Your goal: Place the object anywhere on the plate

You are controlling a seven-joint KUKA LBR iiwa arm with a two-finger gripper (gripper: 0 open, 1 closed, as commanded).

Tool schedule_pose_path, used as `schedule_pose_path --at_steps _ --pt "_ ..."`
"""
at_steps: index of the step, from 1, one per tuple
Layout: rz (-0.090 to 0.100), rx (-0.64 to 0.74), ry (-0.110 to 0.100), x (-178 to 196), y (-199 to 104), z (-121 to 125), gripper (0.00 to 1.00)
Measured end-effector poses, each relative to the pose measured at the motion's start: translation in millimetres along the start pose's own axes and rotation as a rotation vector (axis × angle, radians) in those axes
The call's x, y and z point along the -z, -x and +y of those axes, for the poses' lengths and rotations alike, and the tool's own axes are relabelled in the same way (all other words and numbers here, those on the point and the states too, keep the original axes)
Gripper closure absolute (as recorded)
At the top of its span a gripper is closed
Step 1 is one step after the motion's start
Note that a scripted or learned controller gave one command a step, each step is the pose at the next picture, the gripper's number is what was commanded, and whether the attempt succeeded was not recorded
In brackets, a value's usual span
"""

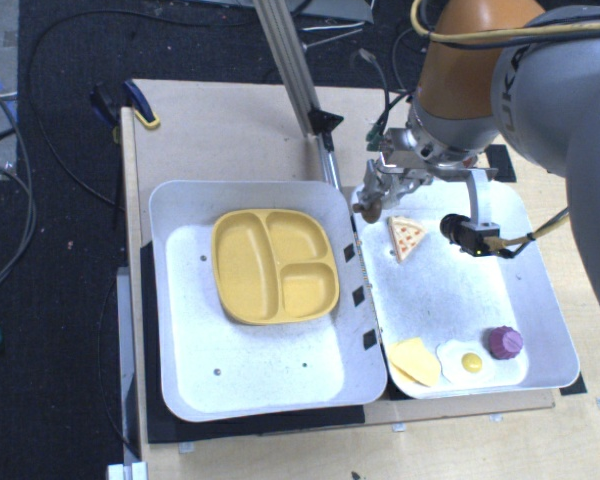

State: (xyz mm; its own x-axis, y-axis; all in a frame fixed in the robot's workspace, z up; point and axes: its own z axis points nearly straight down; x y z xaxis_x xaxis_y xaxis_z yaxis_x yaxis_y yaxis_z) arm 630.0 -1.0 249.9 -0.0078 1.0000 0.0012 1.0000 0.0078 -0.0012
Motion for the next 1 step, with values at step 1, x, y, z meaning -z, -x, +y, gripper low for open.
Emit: schedule_pose_path --at_steps 1 --pt "0.0 0.001 0.002 3.4 -53.1 -2.2 1.0"
